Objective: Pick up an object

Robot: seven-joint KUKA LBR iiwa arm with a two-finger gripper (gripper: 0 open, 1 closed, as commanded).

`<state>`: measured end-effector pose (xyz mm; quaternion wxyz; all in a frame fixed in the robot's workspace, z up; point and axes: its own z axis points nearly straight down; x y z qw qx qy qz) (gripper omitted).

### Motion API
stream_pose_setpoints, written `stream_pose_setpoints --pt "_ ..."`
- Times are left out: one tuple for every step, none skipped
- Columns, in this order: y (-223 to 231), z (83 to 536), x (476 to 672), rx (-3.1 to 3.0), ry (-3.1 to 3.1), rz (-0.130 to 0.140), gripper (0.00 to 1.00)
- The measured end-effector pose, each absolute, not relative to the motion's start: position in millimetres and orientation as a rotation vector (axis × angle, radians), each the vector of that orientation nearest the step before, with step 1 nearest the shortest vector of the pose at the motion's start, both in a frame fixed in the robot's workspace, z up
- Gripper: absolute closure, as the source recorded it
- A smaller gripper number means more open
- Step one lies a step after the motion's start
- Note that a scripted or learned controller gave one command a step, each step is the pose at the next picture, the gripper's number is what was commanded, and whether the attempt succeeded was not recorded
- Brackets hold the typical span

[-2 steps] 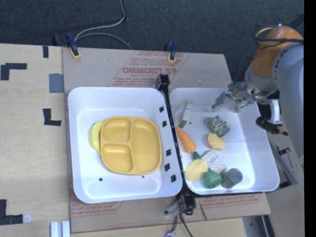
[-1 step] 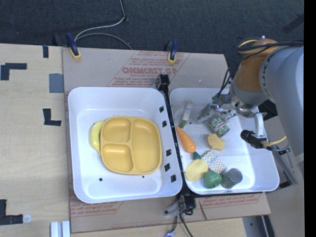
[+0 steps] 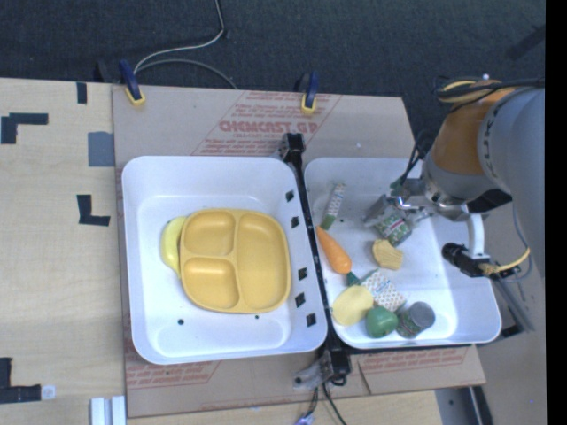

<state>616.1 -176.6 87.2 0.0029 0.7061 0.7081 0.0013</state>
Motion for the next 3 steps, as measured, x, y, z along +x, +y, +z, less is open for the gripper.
stream_pose_setpoints --pt "-176.2 97.8 617.1 2.212 2.22 0.006 1.0" --pt "-120.4 158.6 601.1 2.217 2.225 0.001 1.0" --pt "-62.9 205.8 605.4 2.218 2.225 0.001 1.0"
